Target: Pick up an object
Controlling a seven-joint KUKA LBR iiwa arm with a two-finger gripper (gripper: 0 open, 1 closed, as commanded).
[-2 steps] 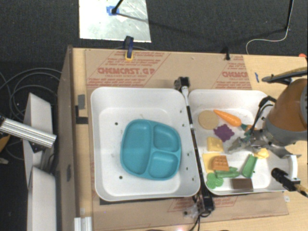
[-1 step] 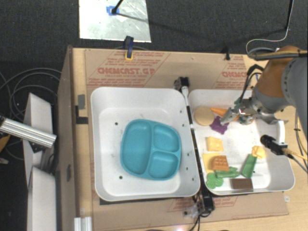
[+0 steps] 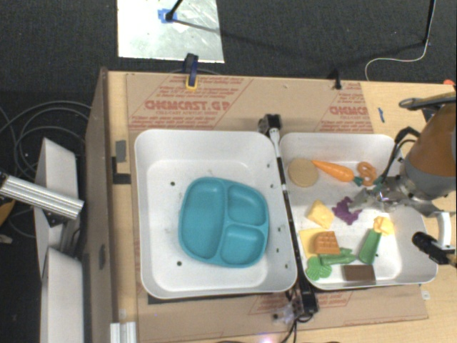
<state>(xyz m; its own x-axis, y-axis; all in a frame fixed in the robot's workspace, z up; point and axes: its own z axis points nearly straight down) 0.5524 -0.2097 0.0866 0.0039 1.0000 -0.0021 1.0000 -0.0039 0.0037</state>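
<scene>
The right bin [image 3: 335, 138] holds several toy foods. Along its far side lie a tan round cookie [image 3: 303, 172], an orange carrot [image 3: 334, 168] and a small pretzel [image 3: 366, 171]. A purple grape bunch [image 3: 346, 210] and a yellow cheese wedge [image 3: 320, 214] lie mid-bin. Near the front are a waffle [image 3: 326, 243], a green bottle [image 3: 370, 245] with a yellow piece [image 3: 383, 225] at its top, a green leafy item [image 3: 323, 266] and a brown bar [image 3: 358, 273]. My gripper [image 3: 373, 191] is low in the bin's right part, between the pretzel and the grapes, with nothing seen in its hold.
The left bin [image 3: 207, 138] contains a teal divided plate [image 3: 223, 221]. The arm's grey body [image 3: 435, 159] overhangs the right bin's right rim. A cardboard sheet [image 3: 214, 98] lies under both bins. Cables trail at the far left and top right.
</scene>
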